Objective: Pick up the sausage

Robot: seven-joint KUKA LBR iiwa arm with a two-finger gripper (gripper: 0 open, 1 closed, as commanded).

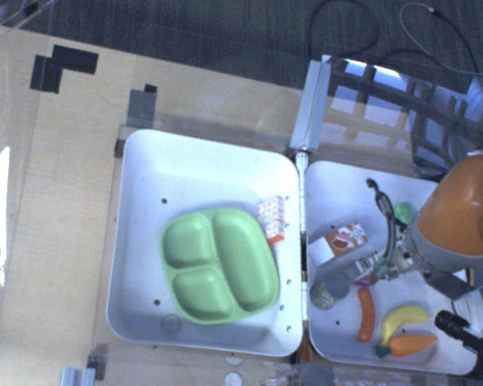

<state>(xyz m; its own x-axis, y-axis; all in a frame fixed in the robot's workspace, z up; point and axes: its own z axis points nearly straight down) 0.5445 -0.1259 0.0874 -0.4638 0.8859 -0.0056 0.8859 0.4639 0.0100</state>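
Arm [470, 210] (reads "KU") above sausage [366, 314], right bin [326, 346].

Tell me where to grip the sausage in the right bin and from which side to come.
Grip the sausage across its middle, coming straight down from above. It lies flat on the bin floor, long and narrow, running roughly top to bottom in the camera view, so closing across its short width looks best. The banana and carrot lie close on its right, so keep clear of that side.
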